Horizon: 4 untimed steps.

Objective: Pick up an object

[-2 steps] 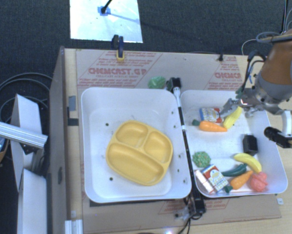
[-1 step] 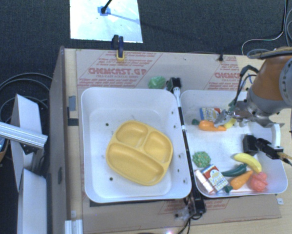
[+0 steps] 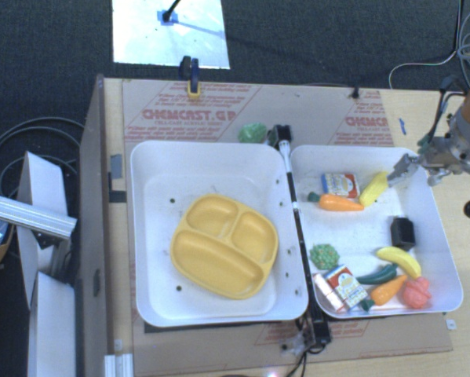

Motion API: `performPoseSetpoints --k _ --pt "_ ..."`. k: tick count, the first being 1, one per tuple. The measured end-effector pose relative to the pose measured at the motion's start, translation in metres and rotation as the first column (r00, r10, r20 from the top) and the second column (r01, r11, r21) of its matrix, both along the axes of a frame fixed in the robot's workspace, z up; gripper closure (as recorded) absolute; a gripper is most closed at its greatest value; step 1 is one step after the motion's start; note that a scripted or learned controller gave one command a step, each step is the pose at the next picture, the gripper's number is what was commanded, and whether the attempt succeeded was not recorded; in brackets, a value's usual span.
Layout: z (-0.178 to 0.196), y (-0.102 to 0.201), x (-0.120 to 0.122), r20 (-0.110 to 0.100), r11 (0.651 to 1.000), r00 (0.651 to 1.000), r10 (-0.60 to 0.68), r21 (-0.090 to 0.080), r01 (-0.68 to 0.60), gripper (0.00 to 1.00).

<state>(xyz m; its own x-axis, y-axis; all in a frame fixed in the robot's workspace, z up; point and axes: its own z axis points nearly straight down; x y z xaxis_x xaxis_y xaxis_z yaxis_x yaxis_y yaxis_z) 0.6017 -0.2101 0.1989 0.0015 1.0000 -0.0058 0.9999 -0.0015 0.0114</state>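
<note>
My gripper (image 3: 407, 166) hangs over the far right corner of the right bin (image 3: 446, 261), just right of a yellow banana-like piece (image 3: 373, 188). Beside that piece lie an orange carrot (image 3: 340, 203) and a small printed box (image 3: 339, 184). Further forward in the same bin are a black block (image 3: 402, 232), a green broccoli (image 3: 324, 255), a yellow banana (image 3: 399, 261), a green cucumber (image 3: 376, 275), a second carrot (image 3: 388, 289), a pink piece (image 3: 415, 293) and a juice carton (image 3: 346, 287). I see nothing held in the gripper.
The left bin (image 3: 152, 210) holds a yellow divided plate (image 3: 224, 244). A green object (image 3: 253, 133) and a black-handled tool (image 3: 282, 137) lie on the cardboard behind the bins. Cables run at the upper right (image 3: 454, 53).
</note>
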Motion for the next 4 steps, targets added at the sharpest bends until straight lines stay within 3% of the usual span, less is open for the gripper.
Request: performPoseSetpoints --k 1,2,3,4 --pt "-0.093 0.008 -0.03 -0.017 1.0 1.0 0.002 0.008 -0.002 0.0" --pt "-0.017 0.008 0.069 0.006 1.0 1.0 0.01 0.001 -0.01 0.0" --pt "-0.115 0.012 0.04 -0.002 1.0 1.0 0.001 0.009 -0.001 0.0" --pt "-0.113 0.005 -0.052 -0.012 1.0 1.0 -0.002 0.005 0.002 0.0"
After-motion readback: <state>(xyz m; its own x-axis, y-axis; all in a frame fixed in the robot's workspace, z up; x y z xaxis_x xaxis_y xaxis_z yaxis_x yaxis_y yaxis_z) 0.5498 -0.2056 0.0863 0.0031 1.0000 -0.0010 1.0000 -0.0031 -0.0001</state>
